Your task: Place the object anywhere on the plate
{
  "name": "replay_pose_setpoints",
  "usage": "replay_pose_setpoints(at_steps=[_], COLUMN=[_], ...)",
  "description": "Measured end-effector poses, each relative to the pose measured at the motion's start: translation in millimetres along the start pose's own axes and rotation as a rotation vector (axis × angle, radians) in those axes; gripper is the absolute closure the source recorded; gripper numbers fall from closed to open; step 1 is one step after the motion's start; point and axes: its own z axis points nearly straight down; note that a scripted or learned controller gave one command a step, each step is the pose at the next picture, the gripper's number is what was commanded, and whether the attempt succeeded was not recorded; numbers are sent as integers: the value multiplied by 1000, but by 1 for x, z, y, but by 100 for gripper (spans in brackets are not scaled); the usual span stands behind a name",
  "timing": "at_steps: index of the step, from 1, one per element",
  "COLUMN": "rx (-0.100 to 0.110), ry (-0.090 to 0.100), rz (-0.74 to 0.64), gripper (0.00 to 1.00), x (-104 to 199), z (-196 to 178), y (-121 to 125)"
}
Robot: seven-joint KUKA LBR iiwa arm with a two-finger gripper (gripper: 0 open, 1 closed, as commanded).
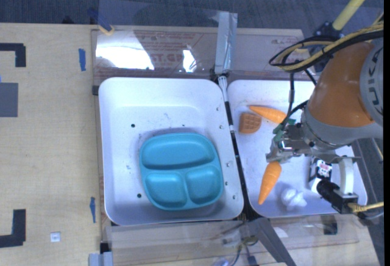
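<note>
Two shallow white bins sit side by side on the table. The left bin (116,106) carries a blue plate (181,169) with three compartments (one long one at the far side, two smaller ones nearer), lying toward the bin's near edge with nothing on it.

The right bin (256,91) holds the loose things. A carrot (269,180) lies near the middle, leafy end up toward the arm and tip pointing to the near edge. A second carrot (269,113) rests by the far wall, and just beside it, to its left, a small brown waffle-like piece (250,123). A white lumpy object (293,198) sits near the front of the bin, close to the first carrot's tip.

The arm comes in over the right bin, its orange band above the wrist. The gripper (284,147) hangs just above the top end of the middle carrot; from here I cannot tell whether it is spread or closed, or whether it has the carrot.
</note>
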Motion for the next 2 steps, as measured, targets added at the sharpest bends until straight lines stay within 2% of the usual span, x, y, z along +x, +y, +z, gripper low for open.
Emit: replay_pose_setpoints(at_steps=[1, 2], rx=[-3, -2], ry=[2, 0], rz=[-16, -12], gripper=[100, 0], x=[64, 61], z=[-22, -21], y=[56, 56])
